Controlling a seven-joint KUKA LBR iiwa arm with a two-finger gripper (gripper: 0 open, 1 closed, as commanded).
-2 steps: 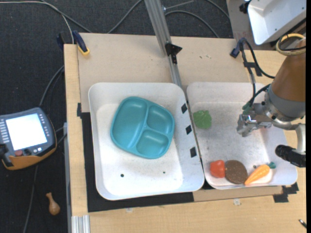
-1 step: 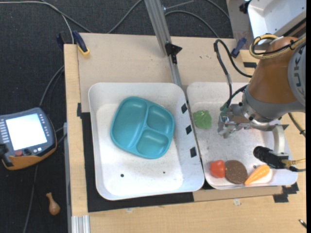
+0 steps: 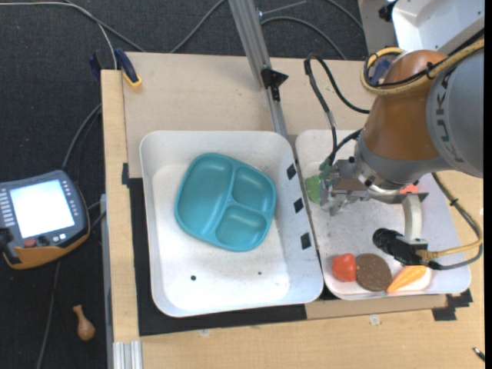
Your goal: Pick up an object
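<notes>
1. Mostly, the arm's bulky wrist hides the gripper [image 3: 332, 194] low over the right bin [image 3: 446, 279]; I cannot tell how it is set.
2. A green object [image 3: 313, 188] peeks out just beside it, largely covered.
3. A red object [image 3: 344, 267], brown disc [image 3: 373, 271] and orange piece [image 3: 409, 278] lie at the bin's near edge.
4. A teal divided plate [image 3: 226, 201] sits in the left bin [image 3: 177, 294].

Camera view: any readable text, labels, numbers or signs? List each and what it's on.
"UK": large dark letters on the grey KUKA arm link at the right edge; the rest of the word is cut off by the frame.
The grey handheld pendant with the lit screen, left of the bench: the screen is washed out white, nothing readable.
The teal divided plastic plate and the two shallow white bins carry no visible text.
</notes>
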